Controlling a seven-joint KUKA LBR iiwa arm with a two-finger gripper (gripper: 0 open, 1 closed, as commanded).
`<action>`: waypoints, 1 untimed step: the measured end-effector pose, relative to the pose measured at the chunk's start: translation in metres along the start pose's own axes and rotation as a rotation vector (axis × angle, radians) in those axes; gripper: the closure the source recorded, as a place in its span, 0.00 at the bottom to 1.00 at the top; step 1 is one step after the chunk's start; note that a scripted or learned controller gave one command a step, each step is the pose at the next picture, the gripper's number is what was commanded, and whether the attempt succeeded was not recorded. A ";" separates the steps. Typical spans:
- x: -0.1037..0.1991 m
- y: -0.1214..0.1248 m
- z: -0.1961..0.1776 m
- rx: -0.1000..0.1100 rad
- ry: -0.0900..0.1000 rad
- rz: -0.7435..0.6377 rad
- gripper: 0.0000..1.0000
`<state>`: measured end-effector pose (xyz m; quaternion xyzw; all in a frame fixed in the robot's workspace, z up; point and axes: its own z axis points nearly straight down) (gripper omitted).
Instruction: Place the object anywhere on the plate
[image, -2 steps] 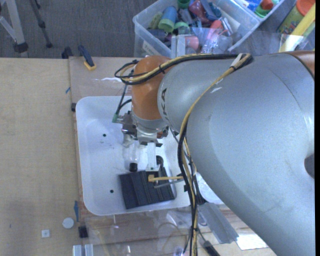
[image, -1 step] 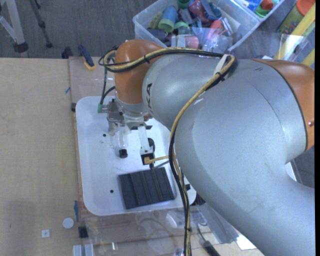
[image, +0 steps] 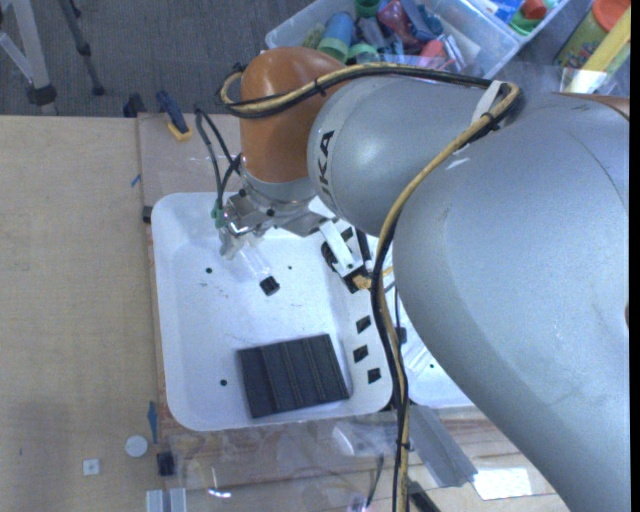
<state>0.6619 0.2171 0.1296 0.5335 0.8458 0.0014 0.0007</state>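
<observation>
Camera view, looking down at a slant. The grey arm (image: 500, 250) reaches in from the right, its orange band (image: 283, 110) sitting above the wrist, and covers most of the right-hand side of the bench. A yellow-and-black cable (image: 400, 200) runs along the arm and hangs down past its lower edge.

The gripper (image: 243, 248) is lowered over the upper part of the left white bin (image: 180, 330), close to the bin's back-left corner. Its translucent fingers (image: 255, 262) point down toward the bin floor; whether they are spread or closed cannot be told from this angle, and nothing can be seen between them.

The small dark object (image: 269, 286) lies on the bin floor just beside the fingertips, toward the near right of them (contact cannot be made out).

The dark ribbed plate (image: 292, 374) lies flat in the near part of the same bin, slightly turned, well apart from the object and the gripper. A few small dark specks (image: 222, 381) dot the bin floor.

A clear tub of coloured items (image: 420, 30) stands beyond the bench at the top.
</observation>
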 end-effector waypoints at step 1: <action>-0.026 -0.025 -0.173 0.001 -0.001 -0.239 1.00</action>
